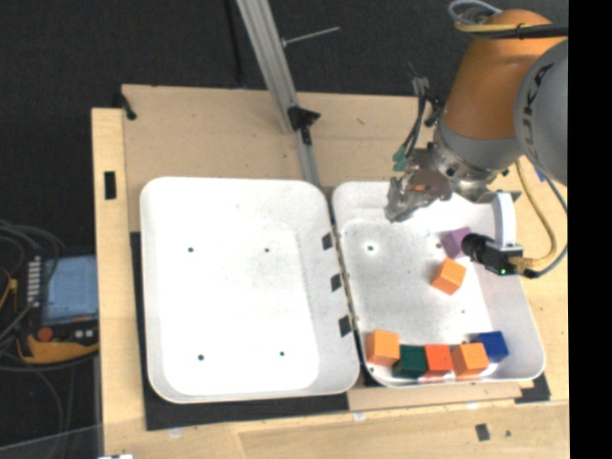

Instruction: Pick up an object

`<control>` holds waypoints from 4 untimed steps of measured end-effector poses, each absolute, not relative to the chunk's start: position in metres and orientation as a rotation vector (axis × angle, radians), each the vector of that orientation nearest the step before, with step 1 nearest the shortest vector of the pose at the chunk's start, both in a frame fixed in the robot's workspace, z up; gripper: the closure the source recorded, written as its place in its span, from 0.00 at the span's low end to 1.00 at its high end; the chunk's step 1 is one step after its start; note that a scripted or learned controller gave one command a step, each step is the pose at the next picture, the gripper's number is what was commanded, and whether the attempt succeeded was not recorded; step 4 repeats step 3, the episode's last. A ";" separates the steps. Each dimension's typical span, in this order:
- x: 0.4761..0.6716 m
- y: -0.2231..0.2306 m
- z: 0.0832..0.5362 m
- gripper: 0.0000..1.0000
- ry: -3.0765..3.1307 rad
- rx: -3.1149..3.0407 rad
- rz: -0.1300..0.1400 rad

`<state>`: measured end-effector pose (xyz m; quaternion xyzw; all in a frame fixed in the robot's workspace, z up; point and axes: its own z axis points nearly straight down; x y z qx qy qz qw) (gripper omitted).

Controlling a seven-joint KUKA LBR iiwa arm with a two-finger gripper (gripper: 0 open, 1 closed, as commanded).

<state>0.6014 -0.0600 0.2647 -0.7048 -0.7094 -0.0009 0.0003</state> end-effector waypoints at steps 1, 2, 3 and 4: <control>0.575 -0.006 0.254 1.00 -2.227 -2.214 0.001; 0.556 0.036 0.258 1.00 -2.229 -2.212 -0.002; 0.533 0.092 0.257 1.00 -2.229 -2.210 -0.001; 0.533 0.092 0.257 1.00 -2.229 -2.210 -0.001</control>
